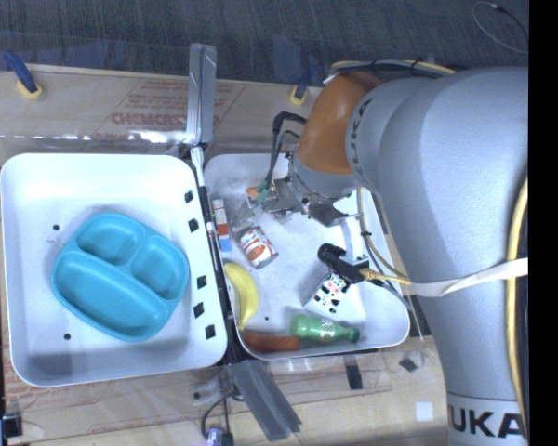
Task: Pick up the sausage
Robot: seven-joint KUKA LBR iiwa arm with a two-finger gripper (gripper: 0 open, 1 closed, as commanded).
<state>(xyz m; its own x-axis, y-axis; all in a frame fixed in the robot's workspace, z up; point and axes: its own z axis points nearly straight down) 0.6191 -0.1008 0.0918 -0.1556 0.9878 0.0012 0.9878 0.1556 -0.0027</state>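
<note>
The big grey arm [446, 184] is stretched in from the right. The orange band [330, 133] is seen above the wrist, and the tool [270, 197] is held low beyond it.

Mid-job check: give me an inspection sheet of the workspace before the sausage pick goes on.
surface: left bin and right bin, white, side by side.
job's things: sausage at the right bin's lower edge in the view, beside a green bottle.
clutter: banana, can, patterned card in the right bin; blue divided plate in the left bin.
grippers: gripper over the right bin's upper part, apart from the sausage.
cables: thin black cable by the wrist.
surroundings: dark floor beyond the bench.
</note>
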